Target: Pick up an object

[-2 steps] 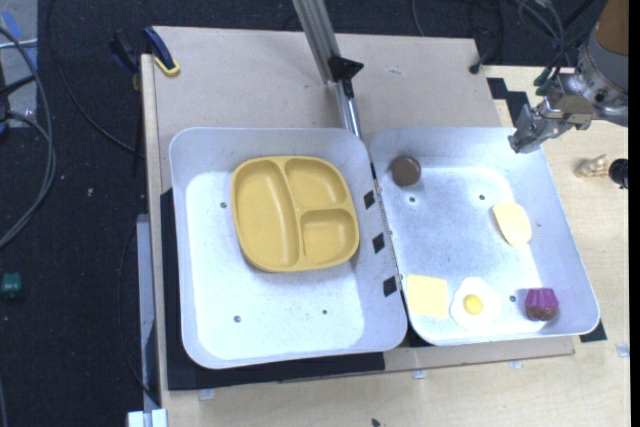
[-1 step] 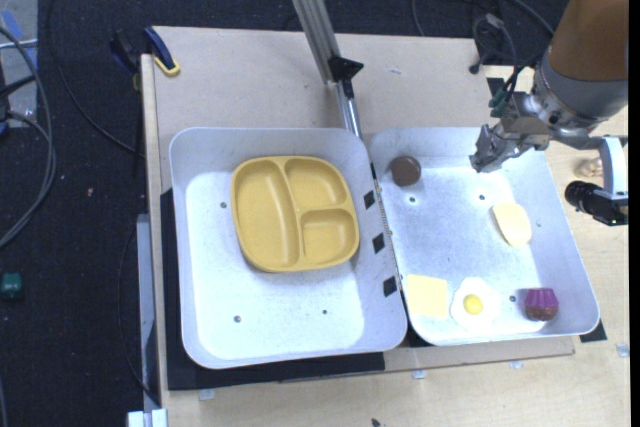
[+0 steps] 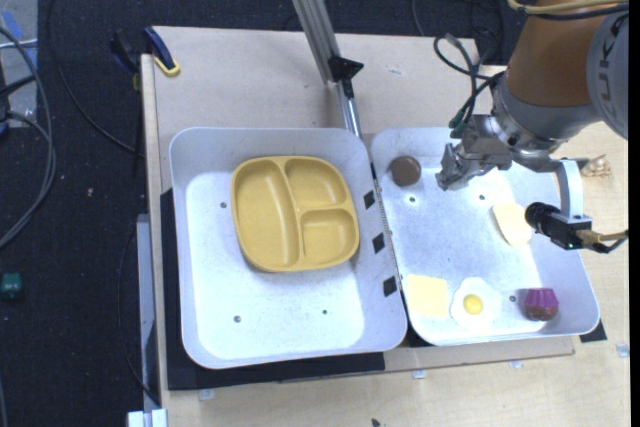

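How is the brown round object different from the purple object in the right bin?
The brown round object is a smooth ball shape; the purple object looks ridged and blocky. The brown one lies near the bin's far left corner, beside the gripper; the purple one lies in the near right corner. Both are small and rest on the right bin floor.

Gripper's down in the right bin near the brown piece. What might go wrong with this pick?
The gripper sits beside the brown round piece, not over it, so closing may catch nothing. That piece lies close to the right bin wall; a nudge could roll it into the corner.
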### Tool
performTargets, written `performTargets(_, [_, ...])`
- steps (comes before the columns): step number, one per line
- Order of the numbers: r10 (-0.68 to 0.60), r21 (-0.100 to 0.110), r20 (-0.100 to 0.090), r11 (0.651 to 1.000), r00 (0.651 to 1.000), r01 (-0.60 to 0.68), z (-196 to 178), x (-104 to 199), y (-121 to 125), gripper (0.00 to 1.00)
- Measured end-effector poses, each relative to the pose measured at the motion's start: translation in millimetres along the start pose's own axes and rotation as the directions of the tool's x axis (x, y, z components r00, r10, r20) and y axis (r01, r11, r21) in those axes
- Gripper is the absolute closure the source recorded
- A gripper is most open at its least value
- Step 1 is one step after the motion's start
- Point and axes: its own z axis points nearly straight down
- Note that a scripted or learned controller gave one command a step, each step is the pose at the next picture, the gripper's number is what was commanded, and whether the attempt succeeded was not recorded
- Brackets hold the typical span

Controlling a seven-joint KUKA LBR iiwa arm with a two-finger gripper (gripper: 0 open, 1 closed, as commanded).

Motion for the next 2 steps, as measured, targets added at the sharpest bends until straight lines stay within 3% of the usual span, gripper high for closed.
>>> performTargets(2, [-0.001,0.000,0.000,1.000,1.000,0.001,3,91,-39,1.00])
